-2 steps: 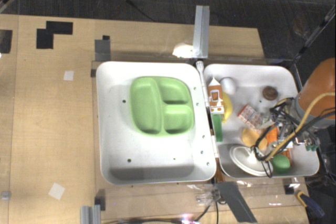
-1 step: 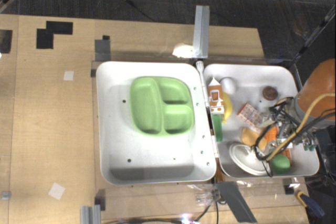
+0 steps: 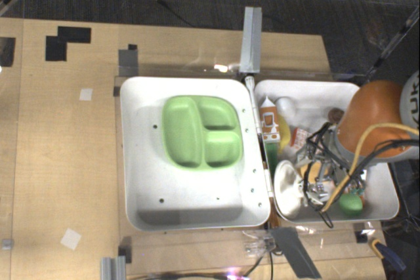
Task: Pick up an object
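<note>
The end effector [image 3: 319,188] hangs low in the right bin [image 3: 387,210] - I cannot tell its grip - and the green ball [image 3: 351,204] lies just beside it, toward the bin's near right corner.

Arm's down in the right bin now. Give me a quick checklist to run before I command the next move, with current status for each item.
1. Gripper over the right bin: ok, low among the clutter.
2. Finger state: cannot tell, cables and wrist block it.
3. Object held: cannot tell, nothing seen between the fingers.
4. Nearby candidates: ok, white cup left of the gripper, green object to its right.
5. Green divided tray sits in the left bin: ok, apart from the arm.
</note>
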`<state>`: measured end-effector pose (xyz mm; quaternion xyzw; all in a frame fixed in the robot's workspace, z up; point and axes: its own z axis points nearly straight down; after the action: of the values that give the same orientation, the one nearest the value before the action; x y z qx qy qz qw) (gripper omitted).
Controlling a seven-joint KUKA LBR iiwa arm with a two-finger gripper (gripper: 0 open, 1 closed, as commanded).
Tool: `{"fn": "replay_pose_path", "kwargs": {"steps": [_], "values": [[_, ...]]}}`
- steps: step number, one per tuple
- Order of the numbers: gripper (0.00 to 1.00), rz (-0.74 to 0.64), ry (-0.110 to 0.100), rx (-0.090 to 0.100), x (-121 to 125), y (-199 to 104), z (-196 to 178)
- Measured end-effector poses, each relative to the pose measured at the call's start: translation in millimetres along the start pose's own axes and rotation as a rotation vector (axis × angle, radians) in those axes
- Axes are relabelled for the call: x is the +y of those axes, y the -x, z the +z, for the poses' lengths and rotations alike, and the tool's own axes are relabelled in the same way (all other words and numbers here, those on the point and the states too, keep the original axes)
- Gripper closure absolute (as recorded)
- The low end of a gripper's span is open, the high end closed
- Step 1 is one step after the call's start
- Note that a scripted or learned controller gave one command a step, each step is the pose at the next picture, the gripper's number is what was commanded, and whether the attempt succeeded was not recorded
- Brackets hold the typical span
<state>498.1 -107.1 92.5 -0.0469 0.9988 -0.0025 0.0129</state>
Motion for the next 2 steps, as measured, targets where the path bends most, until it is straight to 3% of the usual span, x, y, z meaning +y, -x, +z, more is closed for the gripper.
{"fn": "replay_pose_path", "kwargs": {"steps": [1, 2], "values": [[0.0, -0.204, 0.001, 0.0, -37.7, -3.9, 0.5], [0.0, -0.241, -0.001, 0.004, -37.6, -0.2, 0.2]]}}
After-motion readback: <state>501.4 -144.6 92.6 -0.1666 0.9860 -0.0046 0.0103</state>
